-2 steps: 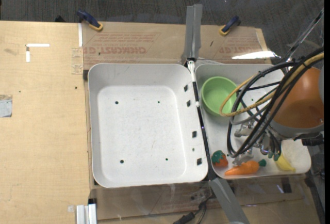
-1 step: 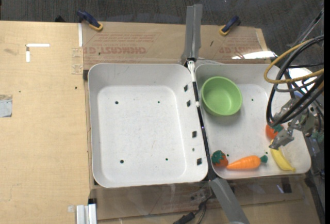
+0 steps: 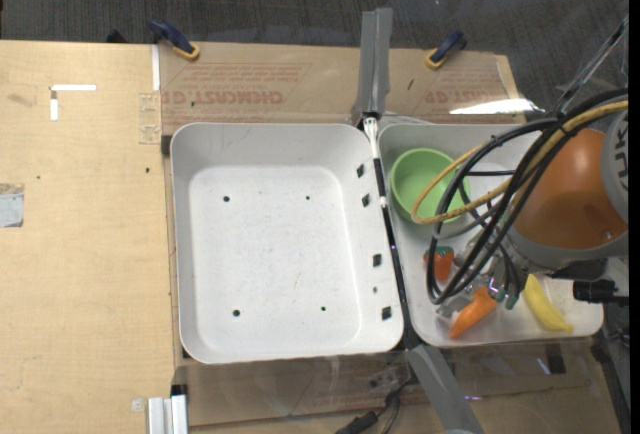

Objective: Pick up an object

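Two white bins side by side, mid frame. Left bin [image 3: 200, 222] sits center-left, right bin [image 3: 420, 332] at center-right. The arm [image 3: 570, 192], grey with an orange band, comes in from the right edge and hangs over the right bin, covering much of it. Black and yellow cables [image 3: 480, 202] loop from the arm across the bin.

Gripper [image 3: 478, 284] sits low in the right bin, lower-right of frame, mostly hidden behind cables and wrist; cannot tell its state.

Objects in the right bin: green bowl [image 3: 420, 180] in the upper left part of that bin, partly crossed by cables. Orange carrot-like piece [image 3: 470, 314] near the bin's lower edge, just below the gripper, contact unclear. Smaller orange-red item [image 3: 441, 264] just left of the gripper. Yellow banana [image 3: 545, 307] toward the lower right of the bin, beside the wrist.

Cardboard [image 3: 250, 87] lies behind the bins with two clamps [image 3: 175, 37] on its top edge. Wood tabletop [image 3: 80, 222] fills the left side.
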